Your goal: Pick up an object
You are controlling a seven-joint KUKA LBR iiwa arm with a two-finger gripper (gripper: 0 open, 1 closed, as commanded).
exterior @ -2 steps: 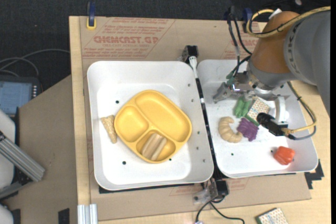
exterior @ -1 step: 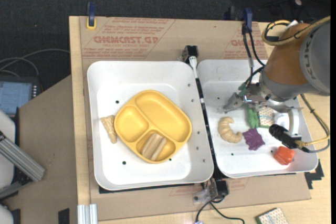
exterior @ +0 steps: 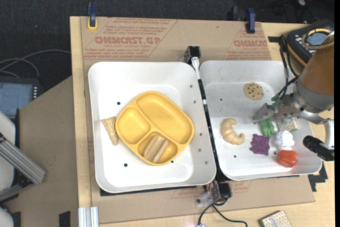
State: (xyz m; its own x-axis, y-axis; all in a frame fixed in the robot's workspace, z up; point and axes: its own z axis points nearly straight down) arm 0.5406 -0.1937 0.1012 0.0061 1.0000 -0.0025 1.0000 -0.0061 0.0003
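Several small toys are packed close in the right bin [exterior: 234,74], where the gripper [exterior: 272,112] is seen by the green toy [exterior: 266,127]; its grip cannot be told. Neighbours could be bumped. A yellow plate [exterior: 154,126] with bread [exterior: 155,148] is held in the left bin [exterior: 106,82].

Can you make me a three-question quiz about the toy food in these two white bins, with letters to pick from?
1. Where is the croissant?
A. right bin
B. left bin
C. on the yellow plate

2. What colour is the grape bunch?
A. orange
B. purple
C. blue

3. What lies in the plate's lower compartment?
A. a cookie
B. a tomato
C. a hot dog bun

Answers: 1 A, it lies on the right bin's floor. 2 B, it is purple. 3 C, the bun sits inside that compartment.
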